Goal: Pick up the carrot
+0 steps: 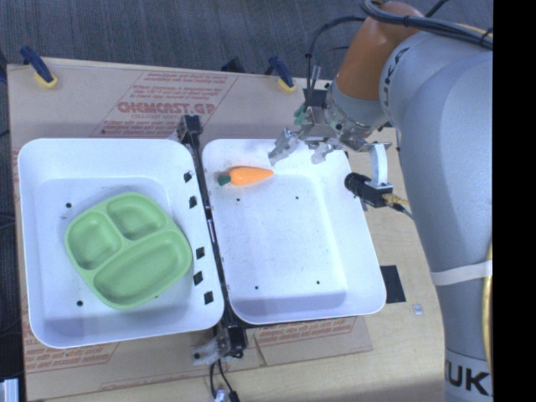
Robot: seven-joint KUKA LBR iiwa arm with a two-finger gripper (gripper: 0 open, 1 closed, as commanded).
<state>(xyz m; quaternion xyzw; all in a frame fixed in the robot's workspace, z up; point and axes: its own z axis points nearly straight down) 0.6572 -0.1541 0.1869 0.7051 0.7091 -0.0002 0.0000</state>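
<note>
Item one, the carrot (246, 176): orange with a dark green stub at its left end, it is lying on its side near the back wall of the right bin (285, 296), toward that bin's left rear corner, touching nothing else. Item two, the gripper (300, 147): it is hanging over the right bin's back rim, just right of the carrot and above it, with its jaws standing spread apart and gripping nothing; the nearer fingertip is sitting close to the carrot's pointed end but apart from it. Item three, the arm (435, 141): grey, with an orange band (373, 53) above the wrist, it is reaching in from the right and covering the right part of the table (109, 99). Item four, the left bin (33, 224): it is carrying a green divided plate (127, 249) with three compartments, lying flat and turned at a slant. Item five, fixings: black clips (191, 128) are joining the two bins along their shared edge, and blue clamps (38, 65) are sitting at the table's back edge.
</note>
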